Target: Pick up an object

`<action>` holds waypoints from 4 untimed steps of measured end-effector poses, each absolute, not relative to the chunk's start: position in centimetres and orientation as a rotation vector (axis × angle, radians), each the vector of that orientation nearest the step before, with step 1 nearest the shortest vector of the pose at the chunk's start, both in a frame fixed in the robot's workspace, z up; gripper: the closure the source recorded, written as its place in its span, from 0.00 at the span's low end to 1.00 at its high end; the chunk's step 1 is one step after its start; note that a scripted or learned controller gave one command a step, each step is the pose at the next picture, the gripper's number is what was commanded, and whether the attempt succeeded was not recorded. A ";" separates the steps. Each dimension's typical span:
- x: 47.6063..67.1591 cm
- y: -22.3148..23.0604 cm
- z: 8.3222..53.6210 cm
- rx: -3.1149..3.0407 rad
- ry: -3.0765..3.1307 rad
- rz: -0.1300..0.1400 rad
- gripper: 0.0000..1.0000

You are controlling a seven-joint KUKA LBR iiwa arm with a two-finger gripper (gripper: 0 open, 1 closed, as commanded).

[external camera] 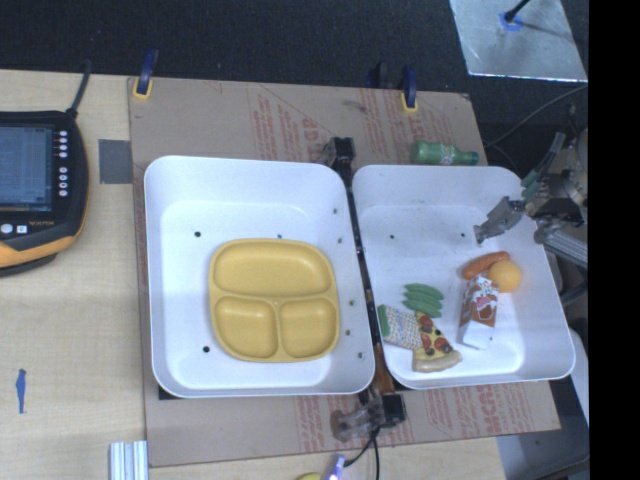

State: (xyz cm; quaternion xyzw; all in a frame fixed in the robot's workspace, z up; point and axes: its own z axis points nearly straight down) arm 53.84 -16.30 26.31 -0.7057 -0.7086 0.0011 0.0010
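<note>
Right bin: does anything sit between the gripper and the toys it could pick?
Nothing visible does. The gripper hangs over bare floor of the right bin, near its far right corner. The carrot, orange ball and carton lie just nearer the camera, with only open bin floor between.

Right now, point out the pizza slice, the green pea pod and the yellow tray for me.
pizza slice (434, 348), camera view, middle of its topping.
green pea pod (422, 295), camera view, centre of the pod.
yellow tray (271, 266), camera view, floor of its large compartment.
</note>
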 end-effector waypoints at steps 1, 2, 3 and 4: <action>55.0 -21.2 10.1 -2.214 -2.223 0.006 0.00; 55.0 -21.3 11.2 -2.211 -2.229 0.008 1.00; 55.0 -21.3 11.2 -2.211 -2.229 0.008 0.00; 56.0 -15.7 9.2 -2.212 -2.226 0.004 0.00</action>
